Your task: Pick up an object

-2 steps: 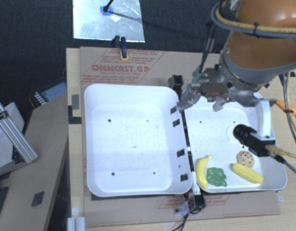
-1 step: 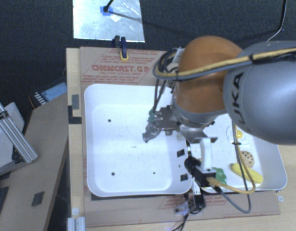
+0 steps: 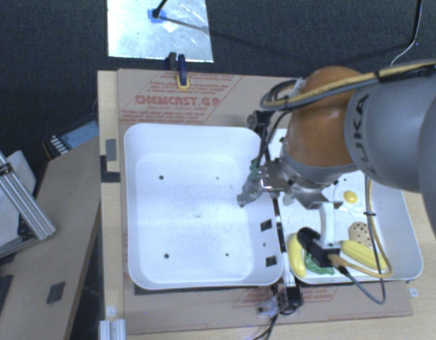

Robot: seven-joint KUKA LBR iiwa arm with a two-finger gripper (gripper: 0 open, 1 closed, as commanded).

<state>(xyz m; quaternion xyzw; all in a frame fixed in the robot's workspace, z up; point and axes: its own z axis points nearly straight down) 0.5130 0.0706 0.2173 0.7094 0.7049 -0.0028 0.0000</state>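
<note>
Gripper (image 3: 249, 190) at left bin (image 3: 143, 261) edge, finger state indeterminable; recommend shifting over right bin (image 3: 415, 264), centring above banana (image 3: 297, 255) or corn cob (image 3: 361, 253), descending squarely.

Robot lab (arm (image 3: 388, 133), white bins (image 3: 189, 211))

The claw (image 3: 249, 190) hangs over the left bin's (image 3: 182, 211) three o'clock rim. In the right bin (image 3: 409, 253), a banana (image 3: 297, 256), corn cob (image 3: 362, 253) and cookie (image 3: 358, 231) cluster at six o'clock.
</note>
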